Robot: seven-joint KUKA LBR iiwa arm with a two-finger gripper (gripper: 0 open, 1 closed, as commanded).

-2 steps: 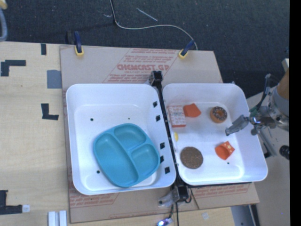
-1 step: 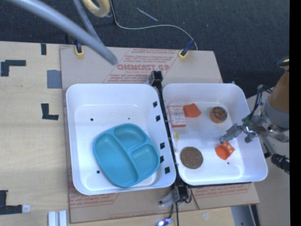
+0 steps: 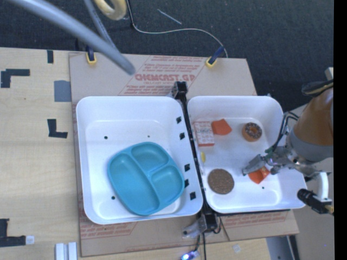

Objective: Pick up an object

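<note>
Orange block (image 3: 259,175) sits in the right bin (image 3: 271,108), near its right wall, low-right of centre. The gripper (image 3: 257,169) is right on top of it: grey fingers angle down-left from the wrist and the block shows just beneath and between the tips. Looks like the fingers are closed around the orange block, with its lower edge poking out below them. Whether it's lifted off the bin floor or resting there can't be told from this angle.

The arm (image 3: 317,126) enters from the right edge, its orange band above the grey wrist, over the bin's right rim.

Other things in the right bin:
- brown round disc (image 3: 221,181), flat on the floor, just left of the gripper, apart from it
- second orange piece (image 3: 220,127) in the upper part, beside a small red-and-white printed packet (image 3: 203,134) that lies against the left wall
- small round donut-like item (image 3: 252,131), upper right, well clear of the gripper
- tiny yellow bit (image 3: 203,157) near the left wall, too small to identify

The left bin (image 3: 87,112) holds a blue divided tray (image 3: 145,177), three compartments, lying tilted toward the lower right corner.

Both bins sit on a cardboard sheet (image 3: 162,75) with red print, on the bench.
</note>
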